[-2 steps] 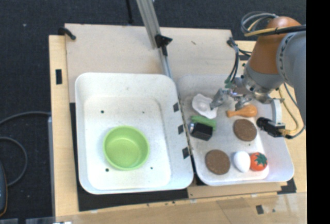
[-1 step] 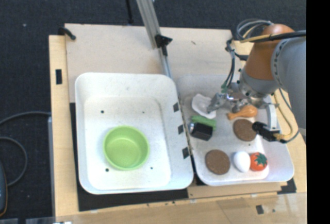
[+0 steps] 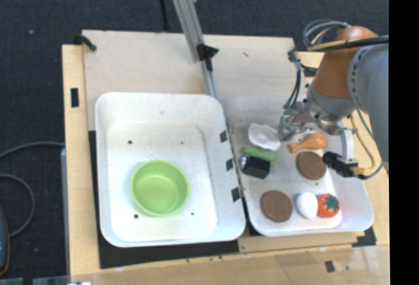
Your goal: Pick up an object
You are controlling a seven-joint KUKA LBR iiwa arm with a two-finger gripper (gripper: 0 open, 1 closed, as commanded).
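The right bin (image 3: pixel 357 202) holds a white crumpled object (image 3: pixel 263 137), a green and black block (image 3: pixel 256 160), an orange carrot-like piece (image 3: pixel 309 143), two brown discs (image 3: pixel 311 165) (image 3: pixel 276 206), a white egg (image 3: pixel 306 205) and a red tomato (image 3: pixel 328 205). My gripper (image 3: pixel 289 124) hangs low over the back of the right bin, between the white crumpled object and the orange piece. Nothing shows between its fingers.
The left bin (image 3: pixel 118 120) holds a green bowl (image 3: pixel 160 188). A slanted metal pole (image 3: pixel 188 12) rises from the bench behind the bins. Cables (image 3: pixel 357 146) trail along the arm at the right.
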